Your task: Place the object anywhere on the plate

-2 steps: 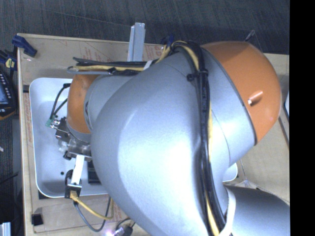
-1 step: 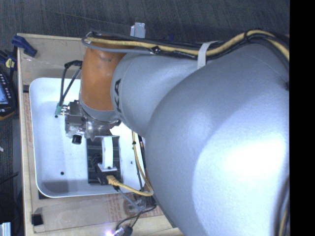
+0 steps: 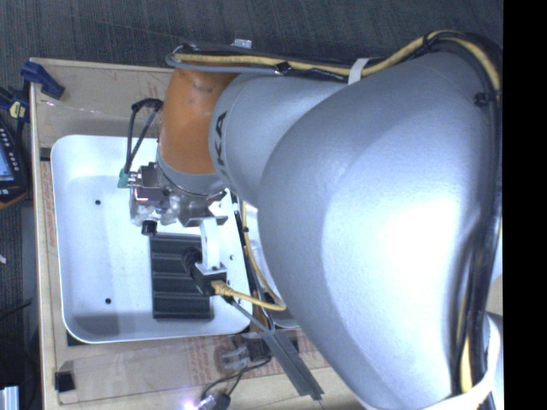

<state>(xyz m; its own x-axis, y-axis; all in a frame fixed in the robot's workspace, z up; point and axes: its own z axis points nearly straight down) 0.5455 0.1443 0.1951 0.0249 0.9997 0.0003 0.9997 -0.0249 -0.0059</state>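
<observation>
Bulky grey orange-banded arm (image 3: 367,212) leans across shallow white plastic bin (image 3: 90,254), presumably reaching down to work (object and plate hidden beneath it, we judge). Metal gripper (image 3: 154,205) sits low over bin; spread or pinching, we cannot tell

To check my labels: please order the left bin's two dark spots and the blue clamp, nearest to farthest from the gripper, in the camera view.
1. Upper dark spot, just left of the gripper.
2. Lower dark spot, toward the view's bottom.
3. Blue clamp, view's top-left corner.
</observation>
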